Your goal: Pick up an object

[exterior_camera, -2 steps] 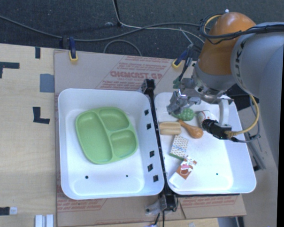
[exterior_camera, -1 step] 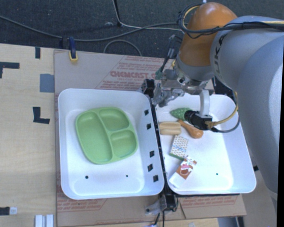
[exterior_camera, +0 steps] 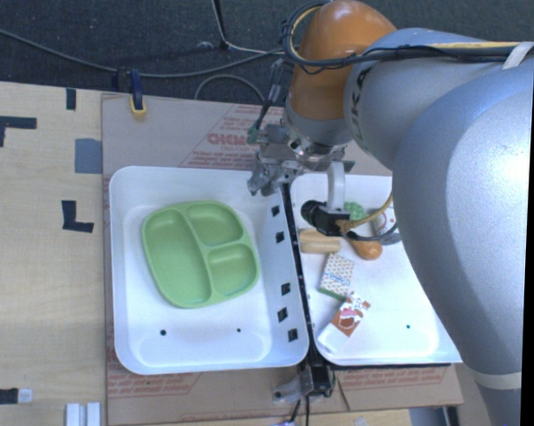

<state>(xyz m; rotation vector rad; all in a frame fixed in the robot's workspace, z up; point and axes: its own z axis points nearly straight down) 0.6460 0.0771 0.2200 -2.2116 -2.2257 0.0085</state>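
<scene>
Gripper (exterior_camera: 270, 174) hangs over far end of divider between bins; finger state unclear, cannot tell. Green plate (exterior_camera: 200, 252) lies in left bin (exterior_camera: 129, 334). Right bin (exterior_camera: 412, 333) holds patterned packet (exterior_camera: 338, 275), red carton (exterior_camera: 350, 315), wooden piece (exterior_camera: 319, 244).

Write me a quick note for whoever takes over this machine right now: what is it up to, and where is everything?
End effector: sits over the far end of the divide between the two bins, with nothing seen between its fingers; open or shut is unclear.
Left white bin: holds the green three-compartment plastic tray.
Right white bin: small clutter, including a patterned white packet, a red and white carton and a tan wooden stick.
Done: no pick visible.
Left: grasp and lift one object.
</scene>
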